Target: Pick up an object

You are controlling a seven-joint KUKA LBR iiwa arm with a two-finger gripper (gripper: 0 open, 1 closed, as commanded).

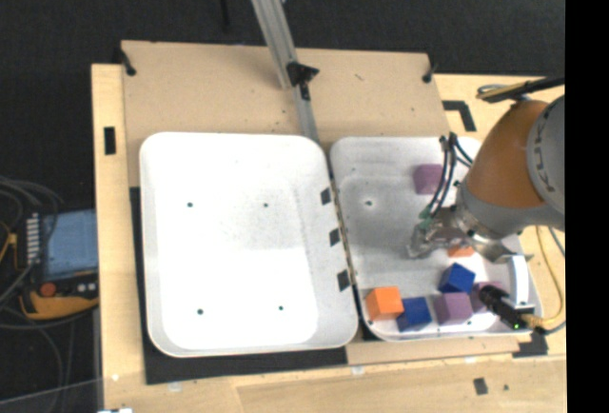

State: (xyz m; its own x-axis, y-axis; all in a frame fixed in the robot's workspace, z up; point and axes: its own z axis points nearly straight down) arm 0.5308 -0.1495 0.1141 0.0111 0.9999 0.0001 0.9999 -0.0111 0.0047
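My gripper (422, 245) hangs low over the middle of the right bin (366, 173), above bare floor, with nothing seen between its tips. Behind it, near the bin's far wall, lies a purple block (427, 178). A blue block (458, 278) sits just right of the gripper, and a bit of something orange (461, 252) shows under the wrist. Along the near wall lie an orange block (384, 303), a second blue block (414, 314) and a second purple block (453, 308).
The left bin (152, 211) stands beside the right one, and their rims meet at the middle (335, 230). A slanted metal pole (271, 11) rises behind the bins. The arm's grey and orange body (504, 178) covers the right bin's right side.
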